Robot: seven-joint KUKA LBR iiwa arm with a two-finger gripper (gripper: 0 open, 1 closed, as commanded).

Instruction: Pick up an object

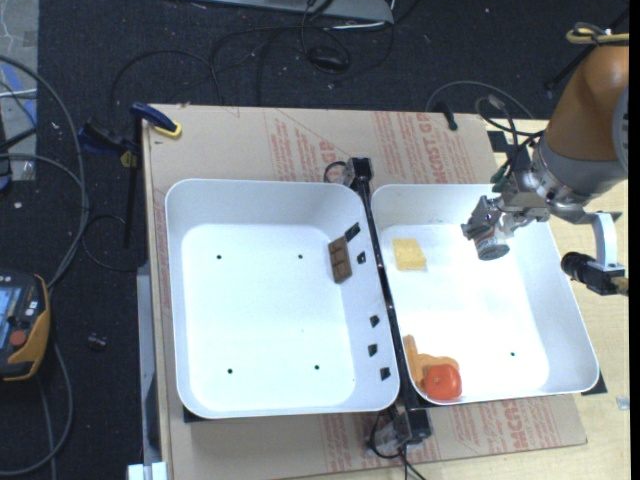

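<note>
My gripper [488, 236] hangs over the upper right part of the right bin [560, 298], with nothing visible between its fingers. A pale yellow sponge-like block [409, 255] lies in the same bin, to the gripper's left near the divider. A red ball with an orange piece beside it [437, 373] sits in the right bin's near left corner. A small brown block [340, 260] leans against the right wall of the left bin [200, 218].
The two white bins sit side by side on a cardboard-covered bench [420, 138]. Black clips [375, 318] line the divider between them. Cables and a yellow-handled clamp [160, 121] lie beyond the bench's far left corner.
</note>
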